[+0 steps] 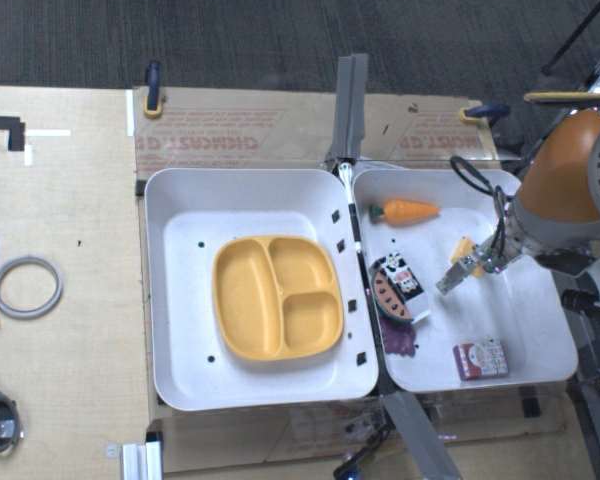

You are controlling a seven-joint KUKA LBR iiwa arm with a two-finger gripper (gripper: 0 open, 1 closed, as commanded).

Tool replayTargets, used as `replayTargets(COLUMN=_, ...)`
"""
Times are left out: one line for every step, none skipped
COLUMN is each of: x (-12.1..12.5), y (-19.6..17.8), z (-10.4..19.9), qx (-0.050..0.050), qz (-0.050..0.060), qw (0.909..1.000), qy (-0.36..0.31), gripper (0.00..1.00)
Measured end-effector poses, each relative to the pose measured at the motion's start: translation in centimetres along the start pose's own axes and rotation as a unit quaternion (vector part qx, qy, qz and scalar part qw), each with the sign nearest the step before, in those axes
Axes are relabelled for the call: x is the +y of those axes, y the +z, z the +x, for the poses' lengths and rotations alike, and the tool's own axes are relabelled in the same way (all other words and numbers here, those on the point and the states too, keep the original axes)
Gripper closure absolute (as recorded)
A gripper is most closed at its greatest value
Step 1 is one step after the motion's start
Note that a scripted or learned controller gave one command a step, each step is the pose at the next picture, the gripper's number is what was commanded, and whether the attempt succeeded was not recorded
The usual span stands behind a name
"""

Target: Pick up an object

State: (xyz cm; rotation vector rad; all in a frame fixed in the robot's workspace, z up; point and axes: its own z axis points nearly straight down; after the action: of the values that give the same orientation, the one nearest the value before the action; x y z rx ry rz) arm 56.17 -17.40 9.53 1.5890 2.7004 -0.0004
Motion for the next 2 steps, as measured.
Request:
replayTargets(x=0.1, y=-0.98, z=-0.15, qx=-0.002, qz=-0.001, qw=1.0, qy=-0.001, gripper=1.0)
replayTargets(x=0.34, y=-0.16, z=0.47, qx=0.0, qz=-0.001, qw=0.9979, qy=0.065, gripper=1.0)
